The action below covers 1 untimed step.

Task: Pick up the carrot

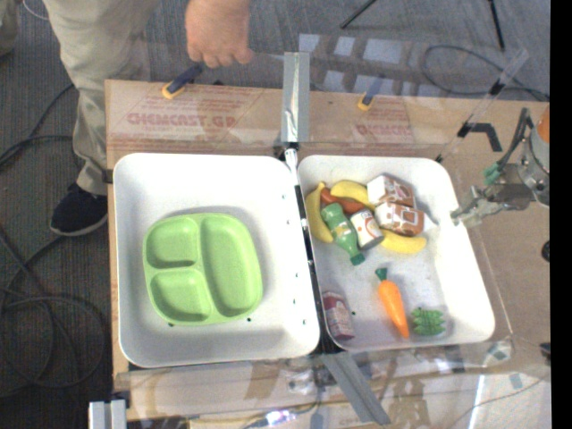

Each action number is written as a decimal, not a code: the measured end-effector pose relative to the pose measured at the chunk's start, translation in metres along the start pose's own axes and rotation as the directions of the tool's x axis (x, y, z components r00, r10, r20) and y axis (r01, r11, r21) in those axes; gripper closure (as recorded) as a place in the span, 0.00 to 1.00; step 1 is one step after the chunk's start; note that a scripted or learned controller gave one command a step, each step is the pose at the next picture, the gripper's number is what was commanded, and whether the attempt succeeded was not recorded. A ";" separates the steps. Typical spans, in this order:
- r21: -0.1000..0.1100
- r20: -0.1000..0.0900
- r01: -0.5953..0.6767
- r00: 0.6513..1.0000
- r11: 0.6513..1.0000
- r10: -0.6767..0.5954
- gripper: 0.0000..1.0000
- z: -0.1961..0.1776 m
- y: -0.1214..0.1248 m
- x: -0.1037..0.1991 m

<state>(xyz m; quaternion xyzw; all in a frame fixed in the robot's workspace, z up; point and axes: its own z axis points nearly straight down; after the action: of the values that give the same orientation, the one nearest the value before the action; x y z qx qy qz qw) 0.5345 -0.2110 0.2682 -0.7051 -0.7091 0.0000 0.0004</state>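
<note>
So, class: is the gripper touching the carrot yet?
Apart. The camera view shows the gripper at the right bin's edge, with bare bin floor between it and the carrot.

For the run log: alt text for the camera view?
A carrot lies in the right bin, below a heap of toy food; the arm's hand hovers at that bin's right rim. The left bin holds a green divided plate.

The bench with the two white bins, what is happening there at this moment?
A robot arm reaches in from the right to pick up the carrot. Its gripper sits at the right bin's right rim, apart from the carrot, which lies near the front beside toy broccoli. The left bin holds a green divided tray.
</note>
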 end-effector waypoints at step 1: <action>0.003 -0.001 0.179 0.984 0.984 -0.179 0.00 0.061 -0.025 0.075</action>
<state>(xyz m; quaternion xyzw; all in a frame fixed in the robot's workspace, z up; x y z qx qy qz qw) 0.5095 -0.1364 0.2074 -0.6385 -0.7696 0.0006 0.0019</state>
